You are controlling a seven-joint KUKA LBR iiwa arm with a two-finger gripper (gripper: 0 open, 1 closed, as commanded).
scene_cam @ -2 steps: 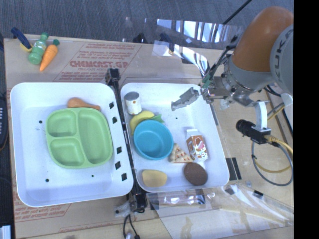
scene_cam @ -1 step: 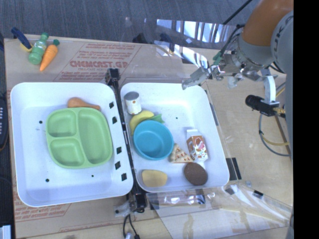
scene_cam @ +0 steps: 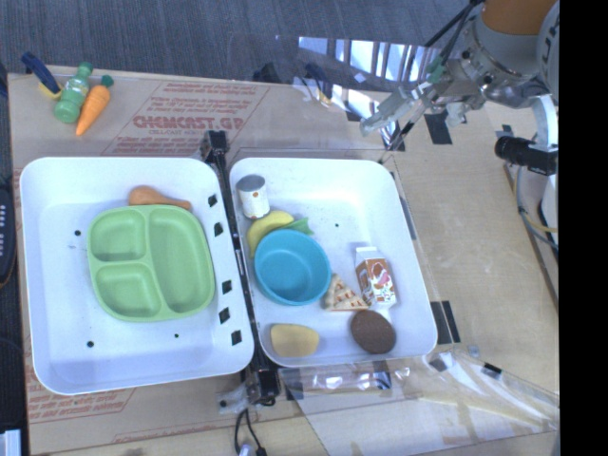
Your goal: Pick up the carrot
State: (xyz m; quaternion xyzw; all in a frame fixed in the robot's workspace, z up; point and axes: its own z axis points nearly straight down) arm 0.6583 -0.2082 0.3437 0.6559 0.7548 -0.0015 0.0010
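Note:
The carrot [scene_cam: 92, 108] is orange with a green top. It lies on the cardboard at the far left, outside both bins, beyond the left bin [scene_cam: 38, 283]. A green bottle [scene_cam: 72, 96] lies right beside it, on its left. My gripper [scene_cam: 385, 126] hangs above the far edge of the right bin [scene_cam: 399, 202], far to the right of the carrot. Nothing shows in it.
The left bin holds a green divided plate [scene_cam: 150, 259] and a brown drumstick [scene_cam: 157, 198]. In the right bin are a can [scene_cam: 252, 196], a banana [scene_cam: 270, 224], a blue bowl [scene_cam: 290, 266], a small carton [scene_cam: 375, 279] and several other food toys. A blue-handled tool [scene_cam: 40, 72] lies near the bottle.

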